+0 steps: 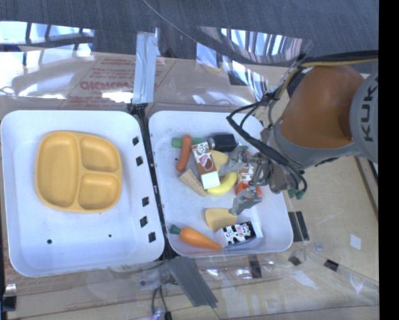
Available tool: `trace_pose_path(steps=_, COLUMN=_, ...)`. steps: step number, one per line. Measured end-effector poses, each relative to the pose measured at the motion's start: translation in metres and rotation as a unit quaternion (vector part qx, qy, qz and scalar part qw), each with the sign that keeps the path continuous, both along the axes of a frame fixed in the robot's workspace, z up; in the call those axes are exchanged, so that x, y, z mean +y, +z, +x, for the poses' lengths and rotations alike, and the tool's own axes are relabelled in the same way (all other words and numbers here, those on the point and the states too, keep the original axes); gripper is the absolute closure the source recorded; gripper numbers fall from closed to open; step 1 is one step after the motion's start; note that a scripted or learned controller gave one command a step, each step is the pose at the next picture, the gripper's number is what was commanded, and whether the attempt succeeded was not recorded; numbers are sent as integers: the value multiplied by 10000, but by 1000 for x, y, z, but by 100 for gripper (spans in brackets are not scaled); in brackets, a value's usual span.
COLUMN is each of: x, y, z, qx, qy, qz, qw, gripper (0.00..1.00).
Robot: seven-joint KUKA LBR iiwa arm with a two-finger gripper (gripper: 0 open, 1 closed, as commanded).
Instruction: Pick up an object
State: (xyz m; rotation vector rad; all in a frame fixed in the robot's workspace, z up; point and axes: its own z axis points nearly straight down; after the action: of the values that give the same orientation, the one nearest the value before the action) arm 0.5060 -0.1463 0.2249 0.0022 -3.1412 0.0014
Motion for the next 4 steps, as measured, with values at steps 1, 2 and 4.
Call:
trace_pose_path(steps=1, x=7, y=-88, z=40, qx=32, qy=300, qz=17, qw=9995, gripper=0)
trace_pose_path(steps=2, x=19, y=-135, z=70, qx=7, qy=-24, qz=11, qw=10000, gripper=0)
trace_pose_path(steps=4, x=43, y=-26, z=79, qx=-56, qy=-172, qz=-2, qw=9998, gripper=100)
